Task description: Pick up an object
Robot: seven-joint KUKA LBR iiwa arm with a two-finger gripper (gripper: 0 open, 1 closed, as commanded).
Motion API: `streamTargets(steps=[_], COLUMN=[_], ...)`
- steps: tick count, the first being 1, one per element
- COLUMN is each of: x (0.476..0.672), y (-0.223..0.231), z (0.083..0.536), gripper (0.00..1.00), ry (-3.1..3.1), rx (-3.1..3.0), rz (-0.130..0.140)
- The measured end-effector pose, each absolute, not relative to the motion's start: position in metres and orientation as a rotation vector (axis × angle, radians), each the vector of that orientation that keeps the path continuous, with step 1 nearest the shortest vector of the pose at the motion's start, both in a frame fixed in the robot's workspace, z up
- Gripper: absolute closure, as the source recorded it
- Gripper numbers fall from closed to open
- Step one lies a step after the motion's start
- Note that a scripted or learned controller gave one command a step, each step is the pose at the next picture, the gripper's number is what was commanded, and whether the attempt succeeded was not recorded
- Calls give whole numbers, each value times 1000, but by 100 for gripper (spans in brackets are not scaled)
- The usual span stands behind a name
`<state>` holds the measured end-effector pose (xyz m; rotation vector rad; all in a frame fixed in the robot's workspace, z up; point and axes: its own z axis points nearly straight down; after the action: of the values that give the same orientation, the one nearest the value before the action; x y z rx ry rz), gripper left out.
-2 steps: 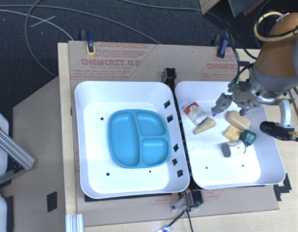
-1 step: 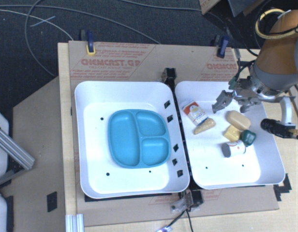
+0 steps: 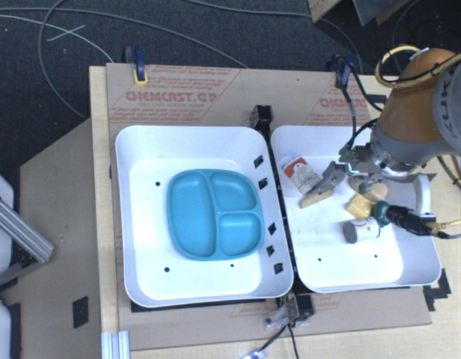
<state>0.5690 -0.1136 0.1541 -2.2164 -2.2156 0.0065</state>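
The gripper (image 3: 329,179), fingers apart and clamping nothing, hangs low over the right bin (image 3: 410,271), placed to close on the tan object (image 3: 315,197) lying just beneath its fingertips.

The arm (image 3: 417,96) runs off the right edge and covers the right bin's (image 3: 320,271) far right corner. Beneath the arm, the gripper (image 3: 337,176) is blurred. The objects just beside it are too small to name.

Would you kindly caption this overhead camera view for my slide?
Arm's gripper low in right bin among small objects; blue divided plate in left bin.
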Motion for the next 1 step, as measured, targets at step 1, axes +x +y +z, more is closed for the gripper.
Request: streamTargets(steps=[1], x=[561], y=[-105], z=[99], gripper=[0], ry=[-2216], rx=[-2216], rz=[5])
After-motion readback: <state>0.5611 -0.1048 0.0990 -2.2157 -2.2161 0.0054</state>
